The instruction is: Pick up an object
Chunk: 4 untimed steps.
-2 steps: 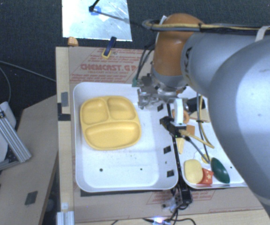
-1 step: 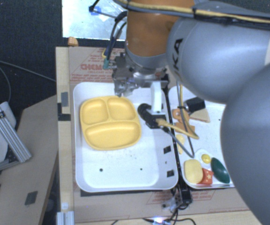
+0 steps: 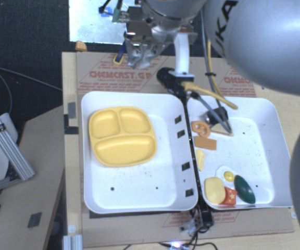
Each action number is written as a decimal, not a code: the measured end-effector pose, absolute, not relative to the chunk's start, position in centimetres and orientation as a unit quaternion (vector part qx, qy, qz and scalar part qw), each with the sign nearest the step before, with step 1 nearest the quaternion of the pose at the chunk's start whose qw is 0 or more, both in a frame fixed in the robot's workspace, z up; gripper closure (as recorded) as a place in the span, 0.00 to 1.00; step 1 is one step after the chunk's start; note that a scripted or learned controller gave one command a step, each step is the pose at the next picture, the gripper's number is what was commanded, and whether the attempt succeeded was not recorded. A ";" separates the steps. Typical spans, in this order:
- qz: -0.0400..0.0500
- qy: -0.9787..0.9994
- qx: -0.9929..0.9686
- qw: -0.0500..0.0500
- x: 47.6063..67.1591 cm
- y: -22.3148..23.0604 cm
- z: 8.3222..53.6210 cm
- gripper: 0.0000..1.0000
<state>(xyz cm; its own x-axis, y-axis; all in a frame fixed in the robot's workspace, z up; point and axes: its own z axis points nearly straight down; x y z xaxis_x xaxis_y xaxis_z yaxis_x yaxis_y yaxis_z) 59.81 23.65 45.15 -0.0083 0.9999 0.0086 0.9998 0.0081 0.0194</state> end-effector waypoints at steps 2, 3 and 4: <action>0.003 0.709 0.705 0.001 66.9 23.5 45.1 1.00; 0.006 0.709 0.705 0.003 66.8 23.4 54.2 1.00; 0.000 0.704 0.710 0.002 66.9 13.0 53.6 1.00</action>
